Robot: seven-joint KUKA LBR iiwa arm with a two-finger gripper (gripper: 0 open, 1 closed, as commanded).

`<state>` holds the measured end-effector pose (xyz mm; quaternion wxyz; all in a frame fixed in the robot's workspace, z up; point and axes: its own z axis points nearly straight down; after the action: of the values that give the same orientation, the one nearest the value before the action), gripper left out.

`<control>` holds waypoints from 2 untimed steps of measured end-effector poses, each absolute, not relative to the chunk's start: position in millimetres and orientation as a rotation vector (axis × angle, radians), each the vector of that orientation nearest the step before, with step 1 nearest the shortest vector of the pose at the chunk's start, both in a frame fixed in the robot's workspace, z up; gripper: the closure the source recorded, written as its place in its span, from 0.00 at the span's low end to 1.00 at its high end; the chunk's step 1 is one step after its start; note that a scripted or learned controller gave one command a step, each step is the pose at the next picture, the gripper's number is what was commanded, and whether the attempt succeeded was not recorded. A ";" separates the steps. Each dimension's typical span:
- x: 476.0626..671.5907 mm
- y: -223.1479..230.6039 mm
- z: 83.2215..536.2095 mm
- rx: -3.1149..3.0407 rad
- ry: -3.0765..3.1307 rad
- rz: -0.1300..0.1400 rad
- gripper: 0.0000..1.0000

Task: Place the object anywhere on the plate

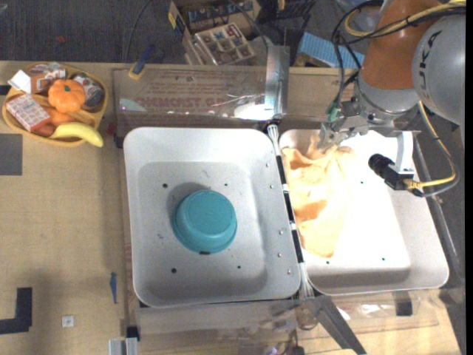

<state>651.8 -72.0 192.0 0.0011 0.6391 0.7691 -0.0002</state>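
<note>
You see two white bins: the left bin point(148, 161) holds one teal plate point(205, 221), the right bin point(384, 228) one orange cloth point(319, 198), pinched at its far corner by the gripper point(330, 140).

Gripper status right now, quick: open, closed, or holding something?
Gripper: shut on the orange cloth, pinching its top corner above the right bin.

One fixed camera is mounted above the counter point(59, 220) and looks down at a slant. Its frame covers both white bins: left bin point(148, 154) and right bin point(421, 265). The arm point(414, 43) enters from the frame's right. Floor clutter appears beyond the far edge.
</note>
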 end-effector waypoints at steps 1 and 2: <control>651.9 -75.0 223.3 2.012 2.412 -0.002 1.00; 655.0 -31.3 230.1 1.494 2.764 -0.001 1.00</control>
<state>655.0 -31.3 230.1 -0.0003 0.4755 0.8797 -0.0002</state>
